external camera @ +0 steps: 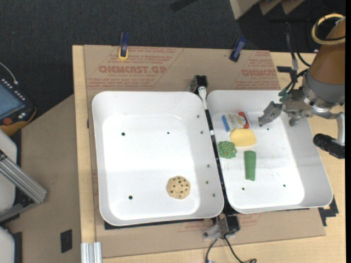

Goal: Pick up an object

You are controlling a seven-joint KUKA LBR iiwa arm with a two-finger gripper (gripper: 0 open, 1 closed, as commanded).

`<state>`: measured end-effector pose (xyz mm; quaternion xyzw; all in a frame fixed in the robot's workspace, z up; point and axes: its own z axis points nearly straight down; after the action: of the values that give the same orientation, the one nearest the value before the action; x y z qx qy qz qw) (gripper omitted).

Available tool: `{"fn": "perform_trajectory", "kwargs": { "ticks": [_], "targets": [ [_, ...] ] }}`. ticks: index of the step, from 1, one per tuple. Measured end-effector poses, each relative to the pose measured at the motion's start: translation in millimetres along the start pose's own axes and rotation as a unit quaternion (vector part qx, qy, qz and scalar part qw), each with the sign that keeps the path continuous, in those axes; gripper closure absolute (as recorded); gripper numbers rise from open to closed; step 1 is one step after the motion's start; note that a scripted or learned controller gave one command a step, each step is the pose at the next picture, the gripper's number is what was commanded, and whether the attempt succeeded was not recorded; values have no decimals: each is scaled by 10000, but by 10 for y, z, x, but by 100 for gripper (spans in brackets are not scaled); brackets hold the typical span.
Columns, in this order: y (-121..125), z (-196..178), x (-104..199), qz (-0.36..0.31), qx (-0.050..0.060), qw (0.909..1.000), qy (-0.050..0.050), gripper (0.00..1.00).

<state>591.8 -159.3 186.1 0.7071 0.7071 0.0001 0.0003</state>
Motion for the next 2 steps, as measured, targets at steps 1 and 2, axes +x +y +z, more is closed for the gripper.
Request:
{"fn": "perform_trajectory", "kwargs": {
  "ticks": [1,2],
  "targets": [
    [-659,316,-298,30,40,10000,5,0],
    [-573,1050,371,-24,23,10000,17,0]
  ]
}}
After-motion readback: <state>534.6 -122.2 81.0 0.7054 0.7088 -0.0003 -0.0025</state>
